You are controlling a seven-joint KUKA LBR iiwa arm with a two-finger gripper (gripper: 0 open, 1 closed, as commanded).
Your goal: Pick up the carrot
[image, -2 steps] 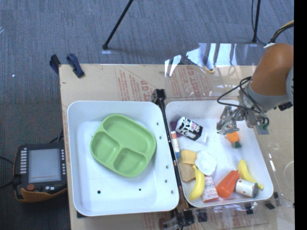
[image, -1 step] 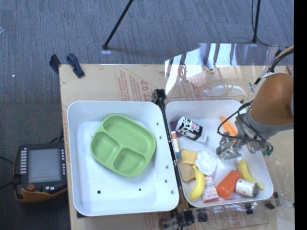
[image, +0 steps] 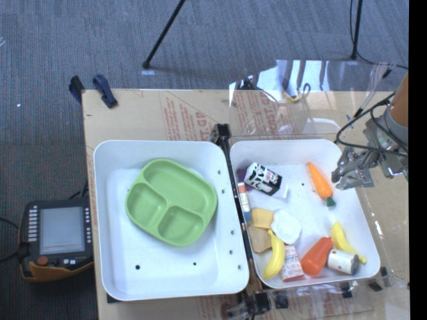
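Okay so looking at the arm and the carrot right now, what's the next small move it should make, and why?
Probably a short shift toward the view's left and down. The gripper hovers at the right bin's right rim, beside the carrot, holding nothing. The carrot lies apart from the other toys, leaf end toward the banana, so a straight descent onto its body looks clear.

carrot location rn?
In the camera view the carrot lies in the right bin, near its upper right corner, right of the black-and-white carton and just left of the gripper.
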